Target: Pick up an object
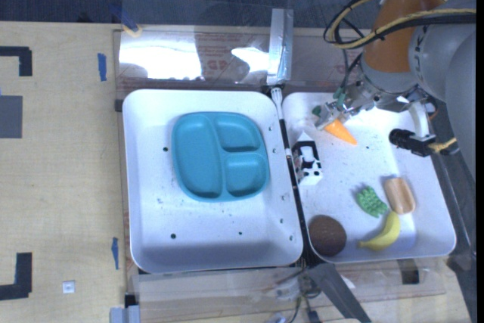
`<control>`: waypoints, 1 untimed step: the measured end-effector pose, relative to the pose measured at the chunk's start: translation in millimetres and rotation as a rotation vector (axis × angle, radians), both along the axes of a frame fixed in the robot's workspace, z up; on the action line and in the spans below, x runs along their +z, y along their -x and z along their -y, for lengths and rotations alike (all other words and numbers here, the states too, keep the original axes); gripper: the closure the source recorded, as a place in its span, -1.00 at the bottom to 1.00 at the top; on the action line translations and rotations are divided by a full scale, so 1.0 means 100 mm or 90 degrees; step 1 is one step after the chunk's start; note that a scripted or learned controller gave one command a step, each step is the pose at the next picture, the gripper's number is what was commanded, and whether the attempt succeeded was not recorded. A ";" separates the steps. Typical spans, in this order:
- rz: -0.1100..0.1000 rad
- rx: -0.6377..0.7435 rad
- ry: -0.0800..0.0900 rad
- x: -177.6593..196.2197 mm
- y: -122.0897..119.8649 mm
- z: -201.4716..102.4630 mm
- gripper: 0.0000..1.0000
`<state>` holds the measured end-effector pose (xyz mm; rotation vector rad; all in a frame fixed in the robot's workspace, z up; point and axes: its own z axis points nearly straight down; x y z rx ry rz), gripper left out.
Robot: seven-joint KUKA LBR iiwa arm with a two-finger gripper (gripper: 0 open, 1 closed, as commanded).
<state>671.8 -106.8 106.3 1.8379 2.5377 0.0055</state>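
blue divided tray (221, 156) | in left bin (144, 238) | upright, apparently

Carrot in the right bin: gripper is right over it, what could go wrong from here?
1. The carrot lies close to the right bin's far wall, so a descent may clip the rim or nudge it away.
2. The gripper sits over its leafy end; a pinch there could slip off.
3. Loose cables loop by the wrist and might snag.
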 end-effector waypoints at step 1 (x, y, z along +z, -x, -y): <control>-0.001 -0.083 -0.002 0.81 0.02 -0.56 1.00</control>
